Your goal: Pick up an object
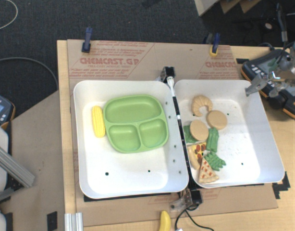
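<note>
The right bin holds toy food along its left side: a croissant, two round tan cookies, a green pea pod, a leafy green piece and two pizza slices. In the left bin a green divided plate lies with a yellow corn cob beside it on the left. My gripper hangs at the far right corner of the right bin, well apart from the food, with nothing seen in it.
A black divider strip runs between the bins. Blue clamps pin the cardboard at the back. A yellow piece lies off the bins at the front edge. The right half of the right bin is bare white floor.
</note>
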You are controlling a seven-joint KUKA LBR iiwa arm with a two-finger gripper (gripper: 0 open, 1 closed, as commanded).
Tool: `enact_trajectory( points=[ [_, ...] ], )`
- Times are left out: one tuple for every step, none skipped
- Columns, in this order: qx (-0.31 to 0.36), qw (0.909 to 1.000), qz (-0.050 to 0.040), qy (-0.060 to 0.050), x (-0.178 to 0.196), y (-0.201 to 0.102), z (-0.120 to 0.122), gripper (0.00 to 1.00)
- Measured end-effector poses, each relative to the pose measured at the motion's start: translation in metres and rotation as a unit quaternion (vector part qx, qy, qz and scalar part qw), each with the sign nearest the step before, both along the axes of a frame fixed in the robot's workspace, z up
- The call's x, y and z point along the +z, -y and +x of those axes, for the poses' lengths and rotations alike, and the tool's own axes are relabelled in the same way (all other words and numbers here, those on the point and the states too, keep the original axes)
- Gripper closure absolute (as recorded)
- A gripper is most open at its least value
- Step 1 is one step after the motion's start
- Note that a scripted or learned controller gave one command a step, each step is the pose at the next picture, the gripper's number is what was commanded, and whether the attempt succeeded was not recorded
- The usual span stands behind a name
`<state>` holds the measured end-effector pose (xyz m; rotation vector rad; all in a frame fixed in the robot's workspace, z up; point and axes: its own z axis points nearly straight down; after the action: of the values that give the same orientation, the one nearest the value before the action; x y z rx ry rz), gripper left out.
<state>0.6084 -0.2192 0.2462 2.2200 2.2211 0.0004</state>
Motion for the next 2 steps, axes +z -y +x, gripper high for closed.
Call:
enact_trajectory(
  points=[
    [0.000,1.0000,0.0027,-0.006,-0.169,-0.039,-0.055,0.00],
    [-0.001,1.0000,0.0014,-0.003,-0.154,-0.075,-0.116,0.00]
  ],
)
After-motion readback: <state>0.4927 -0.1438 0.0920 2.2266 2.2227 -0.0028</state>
